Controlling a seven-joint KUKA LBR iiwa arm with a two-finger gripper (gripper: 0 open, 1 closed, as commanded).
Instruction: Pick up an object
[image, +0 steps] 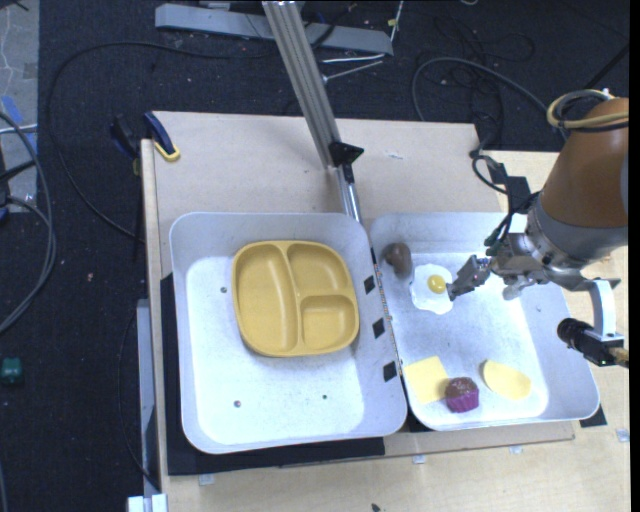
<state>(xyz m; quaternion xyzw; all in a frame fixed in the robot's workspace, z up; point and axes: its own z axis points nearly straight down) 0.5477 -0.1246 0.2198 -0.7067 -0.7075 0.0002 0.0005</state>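
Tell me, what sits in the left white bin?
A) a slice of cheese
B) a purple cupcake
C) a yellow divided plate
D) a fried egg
C: the yellow divided plate lies alone in the left bin, while the food items lie in the right bin.

The two bins, the left bin (200, 400) and the right bin (560, 385), are seen as matt white plastic with a faintly speckled floor. The divided tray (295, 297), well left of the fingers, is shown as smooth yellow plastic with a soft sheen. The fried egg (433, 289), just beside the dark fingertips (462, 284), is seen as glossy moulded plastic. The gripper (490, 280) is made of dull grey metal. The bench (420, 170) is seen as pale, matt wood. The slanted pole (305, 80) is brushed, ribbed metal.
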